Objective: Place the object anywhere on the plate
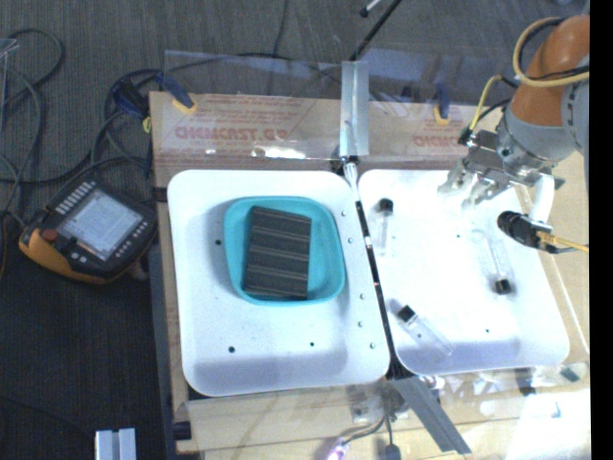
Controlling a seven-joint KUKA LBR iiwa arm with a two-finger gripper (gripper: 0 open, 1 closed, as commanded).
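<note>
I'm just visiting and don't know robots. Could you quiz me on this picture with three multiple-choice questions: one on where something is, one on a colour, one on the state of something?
1. Where is the end effector?
A. Over the left bin
B. Over the far part of the right bin
C. Off the bench

2. What colour is the plate?
A. Teal
B. Red
C. Yellow

3. What state is the dark ridged block in?
A. Hanging from the arm
B. Standing on end in the right bin
C. Lying flat on the plate

Answers: 1 B, it hangs over that bin's far right part. 2 A, the plate in the left bin is teal. 3 C, the block lies flat on the plate.
</note>
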